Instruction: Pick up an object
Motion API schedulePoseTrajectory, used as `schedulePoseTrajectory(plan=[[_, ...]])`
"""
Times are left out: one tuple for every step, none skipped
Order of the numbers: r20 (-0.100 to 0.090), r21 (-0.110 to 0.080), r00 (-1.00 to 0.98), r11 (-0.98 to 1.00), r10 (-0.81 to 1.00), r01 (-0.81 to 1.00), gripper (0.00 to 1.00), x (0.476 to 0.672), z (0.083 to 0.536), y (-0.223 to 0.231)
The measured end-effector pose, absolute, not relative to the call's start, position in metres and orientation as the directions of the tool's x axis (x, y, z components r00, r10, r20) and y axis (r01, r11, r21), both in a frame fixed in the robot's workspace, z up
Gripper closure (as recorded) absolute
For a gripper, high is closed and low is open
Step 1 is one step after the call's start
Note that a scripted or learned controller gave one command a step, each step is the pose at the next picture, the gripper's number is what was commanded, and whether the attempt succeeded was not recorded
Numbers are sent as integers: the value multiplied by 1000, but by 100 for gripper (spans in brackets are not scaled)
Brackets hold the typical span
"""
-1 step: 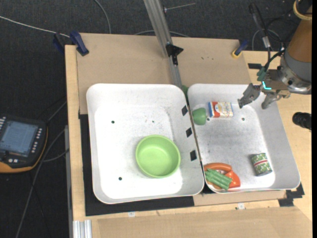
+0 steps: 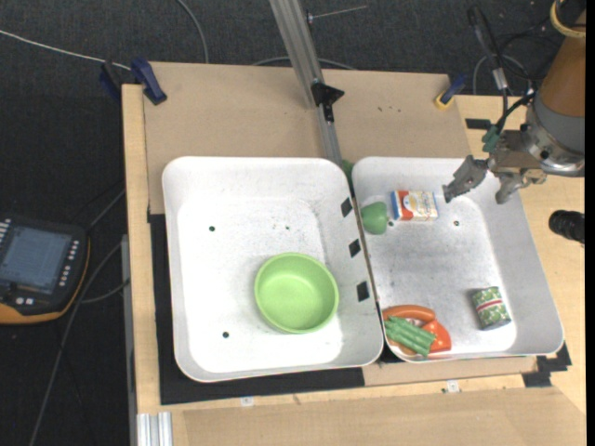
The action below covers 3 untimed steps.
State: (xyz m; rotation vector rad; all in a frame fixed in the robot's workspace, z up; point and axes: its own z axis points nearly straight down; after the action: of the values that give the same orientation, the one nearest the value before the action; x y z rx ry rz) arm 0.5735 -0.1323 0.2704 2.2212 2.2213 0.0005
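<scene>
White right bin (image 2: pixel 521 240) holds four items: a small carton (image 2: pixel 414 205) and a green ball (image 2: pixel 374 218) at its far left, a green can (image 2: pixel 490 307) near right, and a plate of toy vegetables (image 2: pixel 416 333) at the near edge. Gripper (image 2: pixel 483 181) hangs over the far right part of this bin, fingers spread, grasping nothing. Nearest candidate is the carton, just left of the gripper, its long axis running left-right. A short leftward shift and descent appears required.
</scene>
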Motion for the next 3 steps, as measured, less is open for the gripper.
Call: schedulePoseTrajectory(plan=[[1, -3, 0, 0, 1000, 1000, 0, 571, 229, -131], [1, -5, 0, 0, 1000, 1000, 0, 568, 166, -129], [1, -3, 0, 0, 1000, 1000, 0, 569, 124, -126]])
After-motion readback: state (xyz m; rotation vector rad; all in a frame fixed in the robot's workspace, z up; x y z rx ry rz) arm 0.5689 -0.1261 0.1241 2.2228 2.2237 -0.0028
